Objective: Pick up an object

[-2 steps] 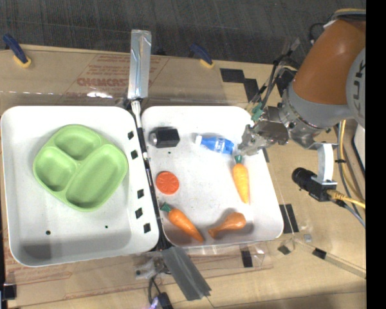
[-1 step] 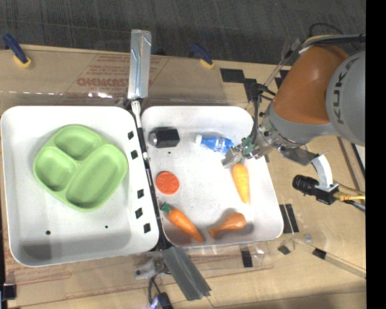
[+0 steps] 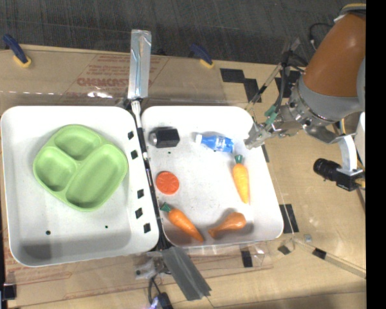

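The right bin (image 3: 273, 198) holds several objects. A black block (image 3: 165, 136) lies at its back left, and a blue and white packet (image 3: 214, 143) at the back middle. A yellow-orange carrot (image 3: 242, 181) lies along the right side, its green top toward the back. An orange disc (image 3: 167, 183) sits near the left wall. Another carrot (image 3: 181, 221) and an orange, pear-shaped piece (image 3: 230, 223) lie at the front. My gripper (image 3: 255, 138) hangs over the bin's back right rim, just right of the blue packet and above the yellow-orange carrot's top. Nothing shows in it.
The left bin (image 3: 13, 172) holds a green divided plate (image 3: 81, 166). A metal divider (image 3: 139, 63) rises at the back between the two bins. The grey and orange arm (image 3: 331, 63) reaches in over the bench at the right.
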Controlling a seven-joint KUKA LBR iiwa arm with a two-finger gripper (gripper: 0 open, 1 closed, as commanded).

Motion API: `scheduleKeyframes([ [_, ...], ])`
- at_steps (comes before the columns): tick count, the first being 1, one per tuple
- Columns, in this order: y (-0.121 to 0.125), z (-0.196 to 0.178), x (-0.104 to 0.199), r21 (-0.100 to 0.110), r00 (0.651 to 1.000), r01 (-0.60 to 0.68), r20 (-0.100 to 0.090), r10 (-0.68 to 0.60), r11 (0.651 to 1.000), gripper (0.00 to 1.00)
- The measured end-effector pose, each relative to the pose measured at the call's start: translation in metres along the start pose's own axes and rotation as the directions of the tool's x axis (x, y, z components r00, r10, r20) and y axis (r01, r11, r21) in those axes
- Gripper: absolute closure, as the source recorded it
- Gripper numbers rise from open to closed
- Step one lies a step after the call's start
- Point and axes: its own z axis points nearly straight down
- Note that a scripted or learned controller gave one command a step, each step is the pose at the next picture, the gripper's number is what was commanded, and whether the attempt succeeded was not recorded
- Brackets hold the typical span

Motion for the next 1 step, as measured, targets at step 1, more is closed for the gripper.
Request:
scheduleKeyframes([
  [1, -0.0332, 0.0832, -0.0039, 0.004, 0.996, 0.093, -0.002, -0.093, 0.996, 1.0],
])
